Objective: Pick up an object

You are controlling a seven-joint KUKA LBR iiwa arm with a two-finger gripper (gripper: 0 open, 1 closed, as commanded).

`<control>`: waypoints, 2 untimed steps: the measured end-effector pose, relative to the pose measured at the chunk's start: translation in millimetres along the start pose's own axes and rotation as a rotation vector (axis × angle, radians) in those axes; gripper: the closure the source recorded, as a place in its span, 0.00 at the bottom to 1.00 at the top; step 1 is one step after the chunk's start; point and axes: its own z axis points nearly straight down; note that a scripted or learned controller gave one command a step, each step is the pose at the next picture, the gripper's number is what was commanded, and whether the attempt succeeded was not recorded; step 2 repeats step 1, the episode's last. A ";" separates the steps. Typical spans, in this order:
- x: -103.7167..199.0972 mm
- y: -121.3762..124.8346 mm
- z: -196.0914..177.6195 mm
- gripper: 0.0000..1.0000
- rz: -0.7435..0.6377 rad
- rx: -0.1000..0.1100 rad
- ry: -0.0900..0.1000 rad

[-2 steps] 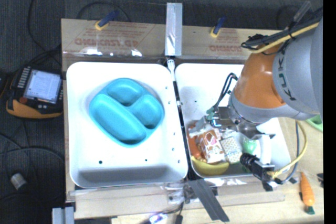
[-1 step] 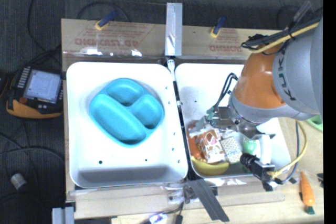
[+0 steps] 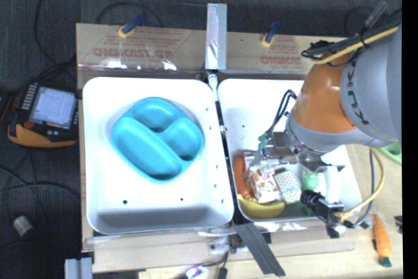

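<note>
Against the near wall of the right white bin (image 3: 255,108), a yellow banana-shaped toy (image 3: 262,209) lies partly under a crinkled red-and-white printed packet (image 3: 266,185), which is probably the target. The gripper (image 3: 292,160) hangs just over this crowded heap. The wrist hides it, so I cannot tell how wide it is. Farther left, a blue plastic compartment tray (image 3: 157,137) sits in the left white bin (image 3: 104,206).
</note>
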 end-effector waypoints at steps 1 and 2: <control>0.0 0.0 0.1 0.00 0.000 0.000 0.000; 0.0 0.0 0.1 0.00 0.000 0.000 0.000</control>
